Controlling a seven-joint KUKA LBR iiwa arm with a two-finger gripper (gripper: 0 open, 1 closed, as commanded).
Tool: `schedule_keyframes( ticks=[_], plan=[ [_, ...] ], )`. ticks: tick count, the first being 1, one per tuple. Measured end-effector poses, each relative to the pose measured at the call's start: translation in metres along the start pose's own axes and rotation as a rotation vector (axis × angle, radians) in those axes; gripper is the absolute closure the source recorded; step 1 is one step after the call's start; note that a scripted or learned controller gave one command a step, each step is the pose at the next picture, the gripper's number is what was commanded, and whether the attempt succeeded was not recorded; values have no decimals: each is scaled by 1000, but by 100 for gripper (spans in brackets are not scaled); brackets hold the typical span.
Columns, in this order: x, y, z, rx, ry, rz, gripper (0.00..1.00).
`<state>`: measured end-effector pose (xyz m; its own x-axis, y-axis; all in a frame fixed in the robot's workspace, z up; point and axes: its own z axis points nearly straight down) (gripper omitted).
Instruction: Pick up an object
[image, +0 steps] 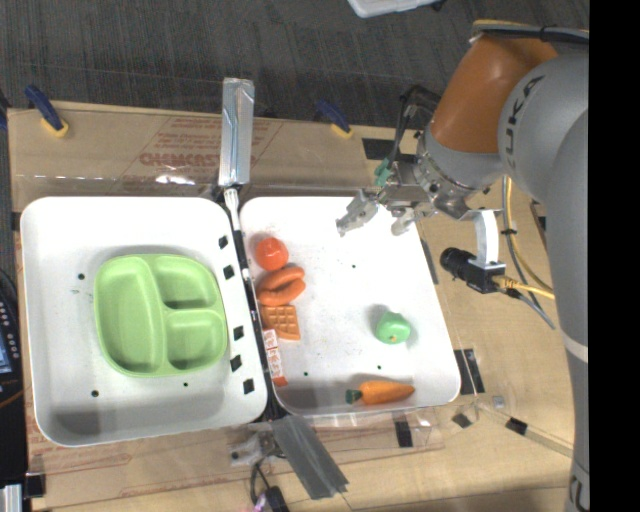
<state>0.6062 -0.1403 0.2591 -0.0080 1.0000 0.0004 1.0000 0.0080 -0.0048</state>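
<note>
Gripper is hovering over the upper right part of the right bin, its two fingers spread apart and grasping nothing. Nothing is lying directly under it; bare white floor is showing there. The nearest candidate, I am judging, is the green apple-like toy, which is sitting toward the near edge from the gripper, slightly to the right, and well apart from it. It is roundish, so no long axis is mattering for the approach.

Five toys are lying in the right bin: that green one, one carrot lying crosswise along the near wall, and three bunched against the left wall, namely one orange tomato-like ball, one sausage touching it below, and one waffle just beside that. One green divided plate is resting in the left bin. Both bins are sitting on the counter.
</note>
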Motion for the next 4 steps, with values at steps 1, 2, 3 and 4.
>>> schedule_keyframes(
  ticks=[1, 2, 3, 4],
  plan=[
    [45, -33, 98, 2, 0, -108, 0],
    [-21, -22, 97, -2, -1, -2, 0],
    [41, -54, 152, 1, 1, 122, 0],
    [43, 35, 169, 9, -3, 209, 0]
  ],
)
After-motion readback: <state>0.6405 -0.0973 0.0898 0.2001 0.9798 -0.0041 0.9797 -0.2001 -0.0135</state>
